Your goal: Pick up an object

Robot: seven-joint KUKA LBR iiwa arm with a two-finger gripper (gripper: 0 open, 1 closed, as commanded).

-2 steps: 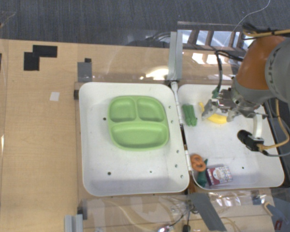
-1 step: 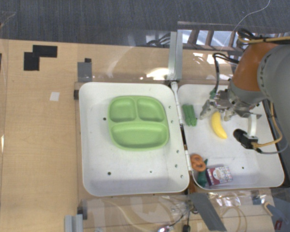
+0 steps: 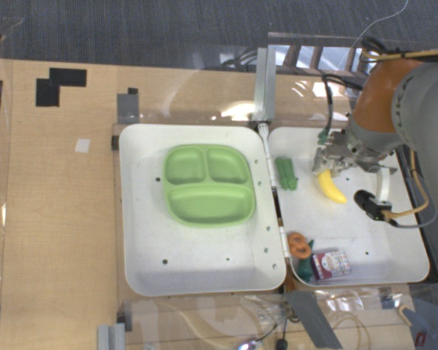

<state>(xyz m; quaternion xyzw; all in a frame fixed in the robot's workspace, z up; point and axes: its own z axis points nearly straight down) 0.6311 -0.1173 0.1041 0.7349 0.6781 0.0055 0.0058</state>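
I look down at my bench [image 3: 51, 217] from above. On the left sits a white bin [image 3: 142, 268]. A green plate [image 3: 208, 184] with three sections lies flat in the middle of it. Nothing else is touching the plate.

Next to it, on the right, is the second white bin [image 3: 394, 257]. The two bins sit side by side with a thin gap between them. Near the left wall of this bin lies a small green block [image 3: 286, 173]. A little to the right of it is a yellow banana [image 3: 330, 187], lying flat on the bin floor, tilted so its lower end points to the right. At the front of this bin, in the left corner, is a small orange thing [image 3: 299, 245], and just beside it is a purple and white packet [image 3: 330, 264].

My gripper [image 3: 327, 162] hangs right over the top end of the banana. It looks very close to the banana, but I cannot tell if it touches. I cannot tell if the fingers are apart or together, because they are too small and dark to make out. The grey arm [image 3: 416, 115] with its orange band [image 3: 376, 93] comes in from the right side.
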